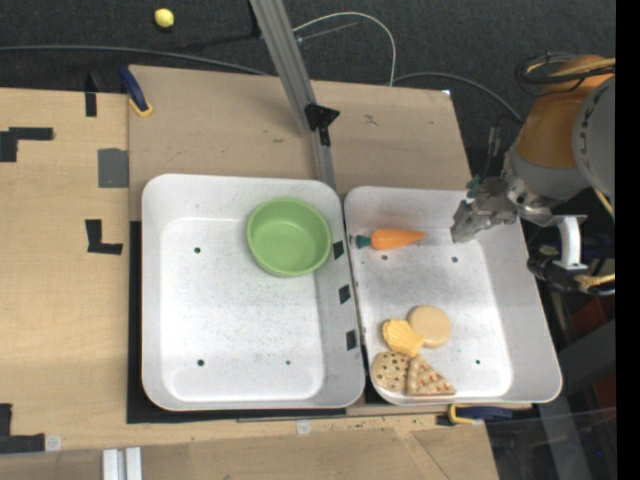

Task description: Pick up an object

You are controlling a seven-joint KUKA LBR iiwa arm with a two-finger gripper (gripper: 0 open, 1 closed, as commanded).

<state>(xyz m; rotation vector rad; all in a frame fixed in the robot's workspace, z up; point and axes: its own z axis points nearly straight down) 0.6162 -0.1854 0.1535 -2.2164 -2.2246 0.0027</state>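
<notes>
The right bin [500,298] holds an orange carrot [395,238] near its far left corner. At its near edge lie a round beige biscuit [430,325], a yellow piece [402,338], a dotted cracker [390,371] and a pizza-like wedge [428,379], all bunched together. My gripper [468,223] hangs over the far right part of this bin, to the right of the carrot and apart from it. Nothing shows between its fingers.
The left bin [200,308] holds a green bowl [289,236] at its far right corner. A grey pole [290,58] slants down to the gap between the bins. A yellow ball [164,17] lies on the dark floor beyond the bench.
</notes>
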